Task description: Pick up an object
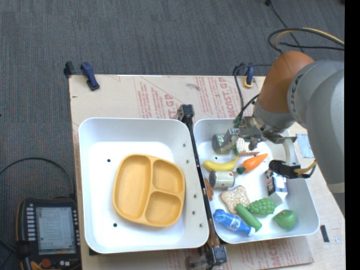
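My gripper (227, 142) reaches down into the far left part of the right bin (311, 207). It hangs just above a yellow banana (220, 164) and next to a small pale speckled piece (242, 145). An orange carrot (253, 162) lies just right of the banana. In front of them lie a small tin can (222, 179), a tan cracker (235, 197), a green cucumber (248, 217), a blue bottle (231, 222), a bunch of green grapes (262, 206) and a green apple (286, 219). I see nothing clearly held.
The left bin (90, 151) holds a yellow divided plate (149, 190). A small white and dark box (276, 185) lies in the right bin near the arm. Blue clamps (89, 75) sit at the bench's far edge, and a teach pendant (49, 226) lies at the front left.
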You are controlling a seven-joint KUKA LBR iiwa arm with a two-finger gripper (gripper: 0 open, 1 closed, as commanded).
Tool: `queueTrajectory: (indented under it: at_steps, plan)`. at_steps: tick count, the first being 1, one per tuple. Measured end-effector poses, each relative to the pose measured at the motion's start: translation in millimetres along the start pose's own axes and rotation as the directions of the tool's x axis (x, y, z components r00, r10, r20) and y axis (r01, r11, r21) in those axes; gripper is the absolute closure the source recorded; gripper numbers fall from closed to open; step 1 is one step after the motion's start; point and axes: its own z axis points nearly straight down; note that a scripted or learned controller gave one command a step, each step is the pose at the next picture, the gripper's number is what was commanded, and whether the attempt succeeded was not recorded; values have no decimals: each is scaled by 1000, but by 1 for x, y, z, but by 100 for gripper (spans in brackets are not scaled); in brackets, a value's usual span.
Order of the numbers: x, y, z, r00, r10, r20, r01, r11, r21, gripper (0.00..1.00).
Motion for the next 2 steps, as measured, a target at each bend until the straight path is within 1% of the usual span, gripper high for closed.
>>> queueTrajectory:
  at_steps: [1,2]
  plan:
    - [0,1,-9,1000,-5,0,5,1000,2,100]
    - [1,0,-9,1000,-6,0,6,1000,2,0]
